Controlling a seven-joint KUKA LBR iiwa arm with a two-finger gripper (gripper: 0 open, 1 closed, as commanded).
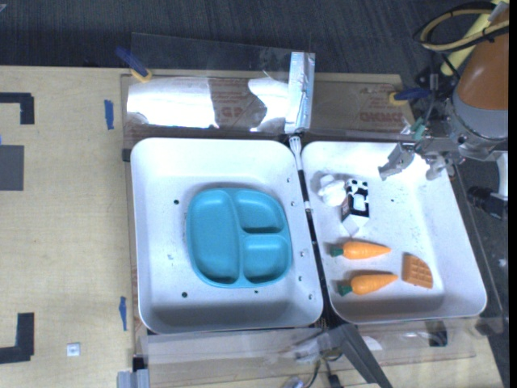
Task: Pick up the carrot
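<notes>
Two orange carrots with green tops lie in the right bin (460, 241): one carrot (365, 250) near the middle, the other carrot (370, 283) just in front of it, close to the front wall. My gripper (413, 166) hangs over the bin's far right part, well behind both carrots. Its fingers stand open with nothing between them. The grey arm with its orange band (483, 79) reaches in from the right.
A tan waffle piece (417, 271) lies right of the front carrot. A black-and-white toy (356, 200) and a white lump (330, 190) sit behind the carrots near the bin's left wall. The left bin (153, 217) holds a blue divided plate (240, 234).
</notes>
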